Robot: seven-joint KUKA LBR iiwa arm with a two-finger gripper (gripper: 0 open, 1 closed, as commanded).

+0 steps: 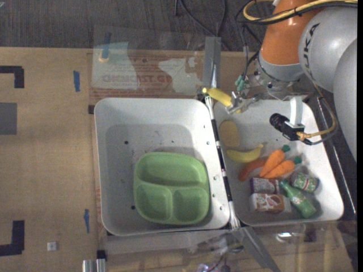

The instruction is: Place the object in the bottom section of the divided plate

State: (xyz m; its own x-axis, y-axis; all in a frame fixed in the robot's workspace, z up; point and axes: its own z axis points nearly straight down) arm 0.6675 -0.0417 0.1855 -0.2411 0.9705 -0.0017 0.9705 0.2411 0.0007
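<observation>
The green divided plate (139, 181) lies in the left bin (113, 123), with one wide section at the back and two smaller sections at the front. My gripper (236, 102) hangs over the back left corner of the right bin (329, 174). It is shut on a small yellow curved piece (219, 97). That piece sticks out to the left over the rims where the two bins meet. The plate is well to the front left of the gripper, and nothing lies on it.
The right bin holds a tan oval piece (229, 132), a banana (245, 153), two carrots (278, 163), a sausage (249, 170), two small cartons (265, 194), a green bottle (297, 200) and a can (304, 181). A black cable end (285, 125) hangs below the wrist.
</observation>
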